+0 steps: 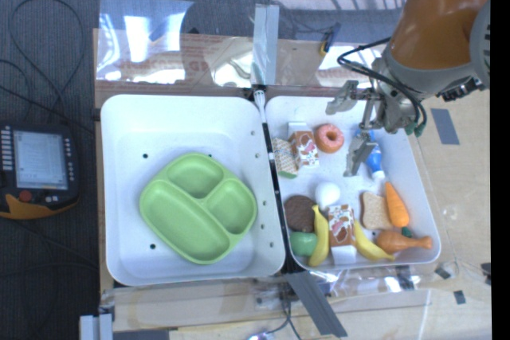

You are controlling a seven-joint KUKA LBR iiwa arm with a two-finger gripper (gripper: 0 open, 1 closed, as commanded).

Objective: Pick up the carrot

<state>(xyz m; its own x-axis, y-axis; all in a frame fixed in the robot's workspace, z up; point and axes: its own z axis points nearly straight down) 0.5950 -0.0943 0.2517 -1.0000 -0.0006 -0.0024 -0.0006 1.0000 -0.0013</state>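
Grey carpet surrounds the counter point(446, 195), where two white bins sit side by side: the left bin point(127, 131) holds a green divided plate point(199, 207), and the right bin point(418, 171) is crowded with toy food. Over the right bin's upper part, the claw point(360, 151) hangs with its fingers spread and nothing between them, just above a blue bottle point(374, 159) and beside a pink donut point(328, 138). Nearer the bin's right wall lies the carrot point(396, 205), between a bread slice point(372, 211) and a drumstick point(402, 241), apart from the claw.
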